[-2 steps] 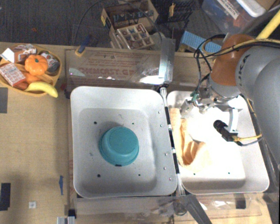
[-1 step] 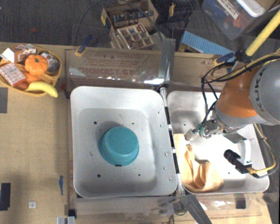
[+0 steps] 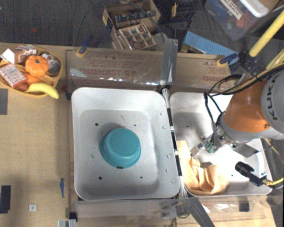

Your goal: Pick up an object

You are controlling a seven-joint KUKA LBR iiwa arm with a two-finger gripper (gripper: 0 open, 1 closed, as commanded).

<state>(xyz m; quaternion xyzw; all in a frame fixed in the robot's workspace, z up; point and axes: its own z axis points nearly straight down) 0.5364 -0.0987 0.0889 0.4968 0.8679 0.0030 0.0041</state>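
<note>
Presently, one crumpled tan cloth (image 3: 206, 177) lies in the right white bin (image 3: 191, 112), bunched against that bin's near-left corner; it is soft, folded over itself, yellowish-orange in tone, with one flap running up along the bin's left wall. The pincer (image 3: 208, 146) sits just above the cloth's upper edge, inside the same bin; whether it is open or closed cannot be told, and nothing is seen gripped in it. The arm's orange band (image 3: 244, 114) stands over the right bin's middle.

Count: two white bins on the bench (image 3: 29, 153). The left white bin (image 3: 86, 104) holds one teal bowl (image 3: 121, 147), turned upside down, near that bin's centre and well apart from the cloth. One cloth, one bowl.

Beyond the left bin's far-left corner, on the bench, stands one shallow dish of toy food (image 3: 27, 74), with one orange pumpkin (image 3: 36, 65) and one banana (image 3: 43, 89) counted among its contents.
</note>
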